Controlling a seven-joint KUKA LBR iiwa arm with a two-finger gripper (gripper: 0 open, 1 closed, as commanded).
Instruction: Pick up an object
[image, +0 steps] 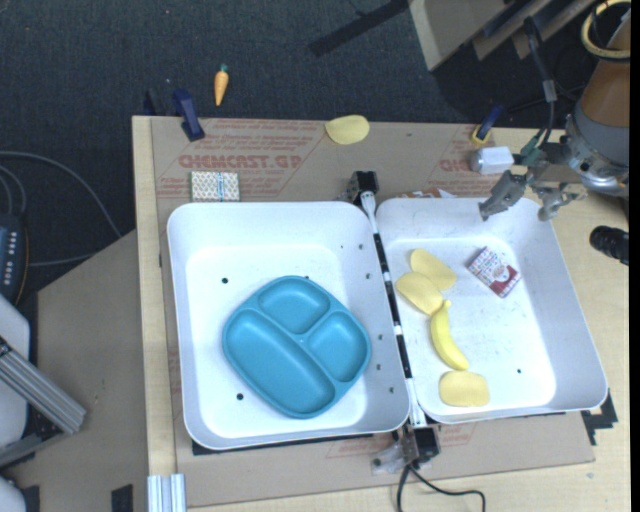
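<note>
Dark carpet surrounds a tan counter (270, 165) carrying two shallow white bins. Left bin (190, 240): blue three-compartment plastic tray (295, 345). Right bin (570, 330): yellow toy banana (446, 340), three pale yellow rounded pieces (420, 293) around it, small red-and-white packet (493, 270) nearer the far wall. Grey arm's gripper (528, 196) hovers over the right bin's far edge, jaws spread apart, nothing between them.

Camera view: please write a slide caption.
Open gripper above right bin holding yellow pieces; blue tray in left bin.
</note>
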